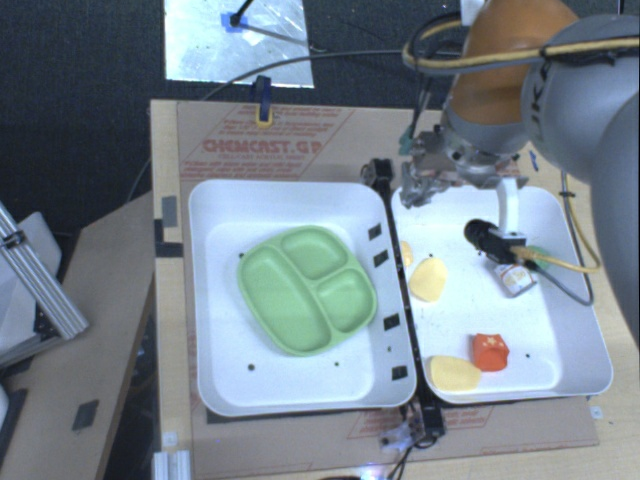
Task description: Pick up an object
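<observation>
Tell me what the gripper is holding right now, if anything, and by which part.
It cannot be told. The gripper sits over the back-left corner of the right bin; no object shows at its fingers.

Bright, even overhead light; soft focus across the frame.

The two white bins (300,193) are lit brightest and nearly wash out, with only faint shadows under the green divided plate (305,290) and the small items at lower right. A foil-like sheet (236,26) at the upper left throws patchy glare. The dark backdrop along the top stays dim. The arm (560,78) at the upper right looks soft and slightly blurred, and fine detail is grainy throughout.
</observation>
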